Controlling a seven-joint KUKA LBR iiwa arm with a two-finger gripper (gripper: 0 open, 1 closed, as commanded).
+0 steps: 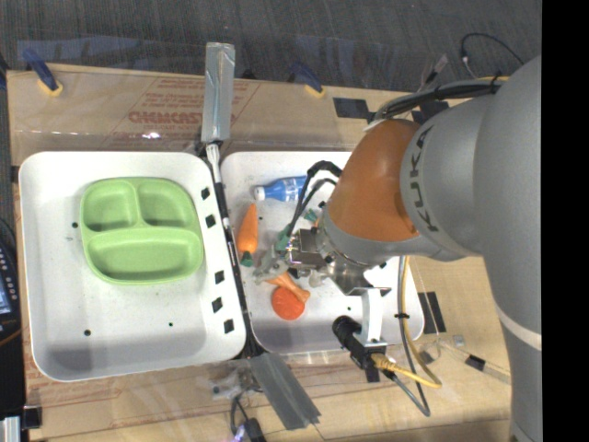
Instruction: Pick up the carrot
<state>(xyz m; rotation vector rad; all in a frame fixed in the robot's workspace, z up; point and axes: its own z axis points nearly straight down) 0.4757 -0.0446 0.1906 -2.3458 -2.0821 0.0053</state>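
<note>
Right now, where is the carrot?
The carrot lies in the right bin, near its left wall, just left of the gripper and above an orange toy.

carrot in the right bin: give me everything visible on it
The carrot is a small orange tapered piece, smooth and plastic-looking like a toy. It lies on the floor of the right bin, close to the left wall, long axis running roughly up-down in the view, wider end toward the bottom. Nothing grips it; the gripper sits just to its right. Whether the grey clutter by its lower end touches it is unclear.

Orange carrot (248,231), green plate (141,229)
</note>
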